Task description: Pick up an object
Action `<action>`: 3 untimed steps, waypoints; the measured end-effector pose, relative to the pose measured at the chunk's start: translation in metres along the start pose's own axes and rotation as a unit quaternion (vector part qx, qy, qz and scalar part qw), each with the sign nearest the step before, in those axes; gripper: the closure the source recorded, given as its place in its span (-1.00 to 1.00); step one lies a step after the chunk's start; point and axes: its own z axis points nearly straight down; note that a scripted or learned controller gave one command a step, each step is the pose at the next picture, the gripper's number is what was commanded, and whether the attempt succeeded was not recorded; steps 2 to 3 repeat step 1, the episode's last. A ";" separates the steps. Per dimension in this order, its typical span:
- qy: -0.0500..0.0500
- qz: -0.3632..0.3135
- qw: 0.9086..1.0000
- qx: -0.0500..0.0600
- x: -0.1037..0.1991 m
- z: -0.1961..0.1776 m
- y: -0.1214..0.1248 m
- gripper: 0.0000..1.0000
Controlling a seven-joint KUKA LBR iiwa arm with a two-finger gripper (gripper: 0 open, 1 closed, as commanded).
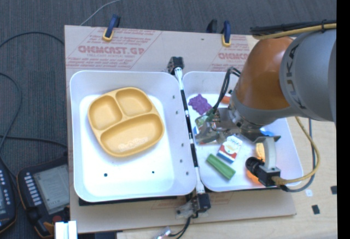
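So rn your gripper is inside the right bin, close to that bin's view-left wall. The grey arm and its orange band come in from the view's right and cover a good chunk of the bin. Tbh you can't tell from this angle if the gripper is open or closed, or if it's got anything in it, bc the wrist blocks too much. The pickable stuff is all in that same bin. A purple piece sits just past the gripper on the far side, v close, but I can't say if it's touching. A small white box w/ red and blue print is just beside the gripper toward the view's lower right. A green block lies flat on the near side of the gripper, set diagonally, right by the box and clear of the gripper. An orange thing is further to the gripper's view-right, partly under the arm, w/ a blue bit next to it, can't make out what either is. Across the bin walls to the gripper's view-left, the left bin has a tan 3-compartment plate lying flat, well apart from the gripper. Both bins sit on a board w/ a blue-and-yellow clamp on its far edge.
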 end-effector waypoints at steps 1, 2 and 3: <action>0.000 0.000 1.000 0.001 0.000 -0.009 0.001 1.00; 0.000 0.000 1.000 0.001 0.000 -0.009 0.001 1.00; 0.000 0.000 1.000 0.001 0.000 -0.009 0.001 1.00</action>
